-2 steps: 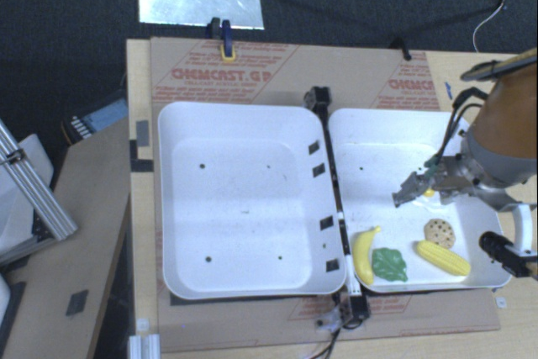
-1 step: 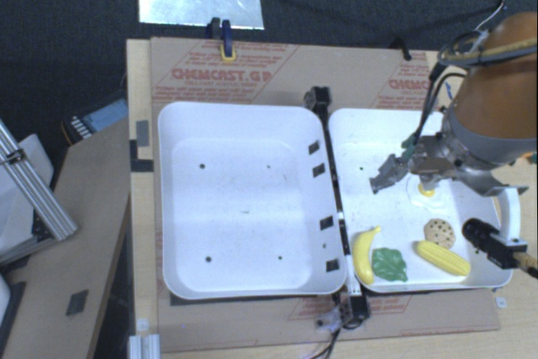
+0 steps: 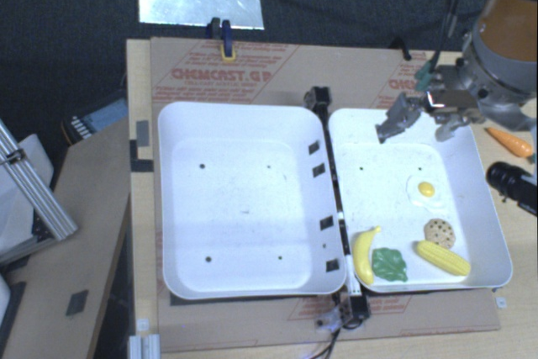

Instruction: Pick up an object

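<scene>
The left bin (image 3: 244, 206) on my counter (image 3: 101, 181) holds nothing for me to take. All the candidates sit in the right bin (image 3: 382, 172), bunched toward its near edge.

Leftmost there is the banana (image 3: 363, 255), curved, lying along the bin's left wall, with a green leaf (image 3: 389, 265) touching its right side. The banana looks like light, stiff toy plastic, smooth and likely slippery; I would close across its middle, the narrow way, though the wall beside it leaves little room for one finger. The leaf seems flat and thin, hard to get under.

Next comes the fried egg (image 3: 425, 191), alone nearer the bin's middle, flat against the floor, a poor thing to pinch. Below it lies the cookie (image 3: 439, 232), a low disc, just above the corn (image 3: 443, 258). The corn is my best choice, I judge: a rounded bar, ridged enough to grip, light, rigid, with free space on its near side. I would take it across its short axis at mid-length.

My claw (image 3: 418, 115) hangs above the bin's far edge, well apart from all of these, fingers spread with nothing between them.
</scene>
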You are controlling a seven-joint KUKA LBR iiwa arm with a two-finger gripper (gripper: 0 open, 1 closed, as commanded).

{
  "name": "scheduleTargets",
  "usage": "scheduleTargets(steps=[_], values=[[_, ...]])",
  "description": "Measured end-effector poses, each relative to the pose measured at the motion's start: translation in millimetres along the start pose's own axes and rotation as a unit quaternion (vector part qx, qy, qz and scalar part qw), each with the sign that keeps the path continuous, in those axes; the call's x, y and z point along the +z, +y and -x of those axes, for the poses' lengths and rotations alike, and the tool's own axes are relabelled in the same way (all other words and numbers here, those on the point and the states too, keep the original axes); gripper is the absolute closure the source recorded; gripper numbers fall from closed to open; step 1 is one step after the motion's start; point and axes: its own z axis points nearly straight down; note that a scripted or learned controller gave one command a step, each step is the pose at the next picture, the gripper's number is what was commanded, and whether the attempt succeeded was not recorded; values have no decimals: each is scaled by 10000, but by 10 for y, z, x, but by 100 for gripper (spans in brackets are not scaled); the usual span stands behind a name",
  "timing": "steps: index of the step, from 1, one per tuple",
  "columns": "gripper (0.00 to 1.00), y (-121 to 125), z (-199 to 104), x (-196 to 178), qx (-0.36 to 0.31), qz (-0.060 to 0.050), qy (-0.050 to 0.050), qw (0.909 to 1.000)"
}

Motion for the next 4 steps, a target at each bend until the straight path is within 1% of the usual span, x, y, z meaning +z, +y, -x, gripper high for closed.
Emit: scheduleTargets(steps=[1, 2, 3, 4], values=[[0, -27, -606, -1049, 0, -25, 8, 10000], [0, 869, 37, -959, 77, -77, -29, 9999], [0, 1122, 748, -961, 86, -87, -29, 9999], [0, 1444, 1370, -954, 80, -88, -29, 9999]])
